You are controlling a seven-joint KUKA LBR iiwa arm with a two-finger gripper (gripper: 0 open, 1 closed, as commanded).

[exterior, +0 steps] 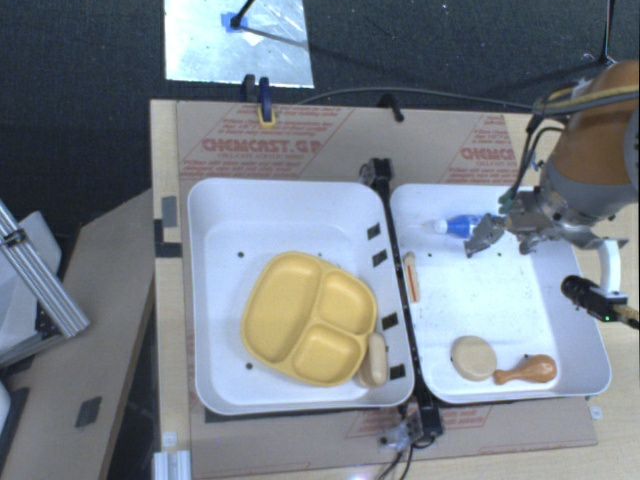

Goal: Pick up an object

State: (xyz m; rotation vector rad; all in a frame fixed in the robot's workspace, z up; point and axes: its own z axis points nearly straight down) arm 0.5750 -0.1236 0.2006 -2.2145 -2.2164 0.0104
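On the table (170, 268), the left bin (215, 268) is a shallow white plastic tub with rounded corners. In it lies a yellow tray (305, 316), smooth and matte, with three moulded compartments: one large on its left, two smaller on its right. A small pale, oblong piece (375, 360) rests against the tray's lower right edge, touching it, near the bin's right wall.

Where the two bins meet, a thin orange stick (411, 276) lies lengthwise just inside the right bin (500, 298), close beside its left wall.

The right bin matches the left in shape and material. Near its upper left, a small bottle (455, 226) with a blue body and a pale end lies on its side. At the bin's front, a tan round disc (473, 357) lies flat, and just to its right a glossy brown drumstick-shaped toy (527, 370) lies with its bulbous end to the right; whether the two touch cannot be told.

The end effector (505, 236) hangs over the upper right part of the right bin, just right of the bottle. Its two dark metal fingers stand spread apart, nothing between them. The left fingertip (480, 240) sits close beside the bottle's blue end; contact cannot be told.
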